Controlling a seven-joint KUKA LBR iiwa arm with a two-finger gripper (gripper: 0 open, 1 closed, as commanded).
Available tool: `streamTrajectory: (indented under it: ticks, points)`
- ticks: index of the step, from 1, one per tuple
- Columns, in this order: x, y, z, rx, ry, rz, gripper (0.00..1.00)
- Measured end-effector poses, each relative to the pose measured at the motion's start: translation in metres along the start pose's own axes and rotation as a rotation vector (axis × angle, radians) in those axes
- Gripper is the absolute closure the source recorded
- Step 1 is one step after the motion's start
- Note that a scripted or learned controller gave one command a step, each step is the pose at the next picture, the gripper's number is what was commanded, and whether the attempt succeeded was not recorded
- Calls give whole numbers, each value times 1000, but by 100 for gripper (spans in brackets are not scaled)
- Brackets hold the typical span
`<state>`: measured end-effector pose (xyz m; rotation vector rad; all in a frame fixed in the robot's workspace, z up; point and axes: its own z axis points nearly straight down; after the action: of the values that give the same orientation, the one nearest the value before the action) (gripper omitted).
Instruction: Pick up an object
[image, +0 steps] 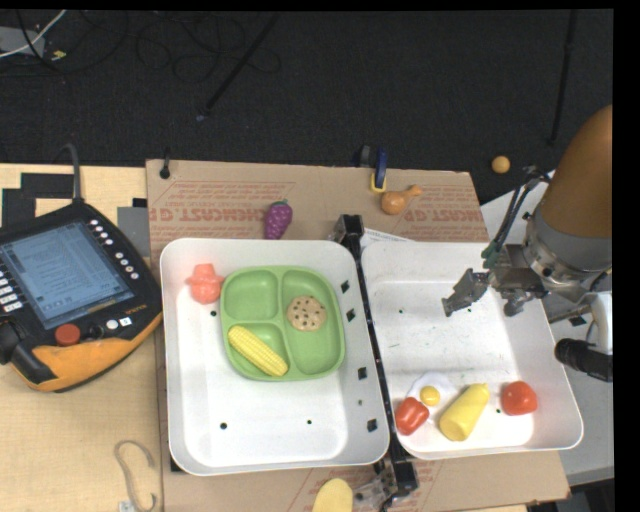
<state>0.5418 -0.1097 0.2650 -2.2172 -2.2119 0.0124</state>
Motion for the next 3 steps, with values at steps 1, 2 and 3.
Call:
streamTrajectory:
  ticks: [1, 2, 3]
  points:
    - [0, 2, -6, -11, -1, -2, 0]
    - [0, -1, 38, -5, 0, -3, 0]
    - [8, -3, 84, -4, 1, -3, 0]
